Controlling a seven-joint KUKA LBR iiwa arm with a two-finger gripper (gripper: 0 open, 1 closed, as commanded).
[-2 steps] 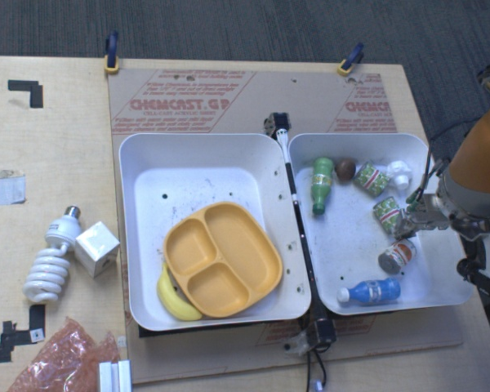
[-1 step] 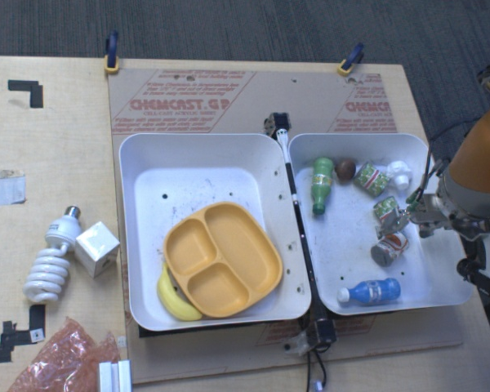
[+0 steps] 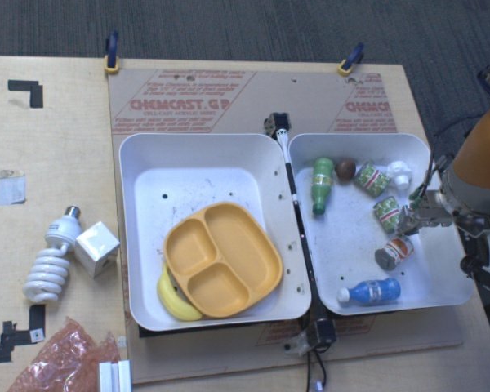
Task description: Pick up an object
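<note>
My arm (image 3: 482, 158): orange band, grey wrist below it. Pincer (image 3: 415, 217) small, metallic grey. Black cables loop beside the wrist.

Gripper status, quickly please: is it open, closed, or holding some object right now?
Gripper: cannot be told. It sits at the right side of the right bin, next to a small can; no object is seen in its grasp.

Orange-yellow divided tray (image 3: 221, 259) over a yellow banana (image 3: 174, 297) in the white left bin (image 3: 139, 219). In the right bin (image 3: 449, 294), green bottle (image 3: 321, 184), blue bottle (image 3: 371, 291), green-and-white patterned cans (image 3: 372, 180).
</note>
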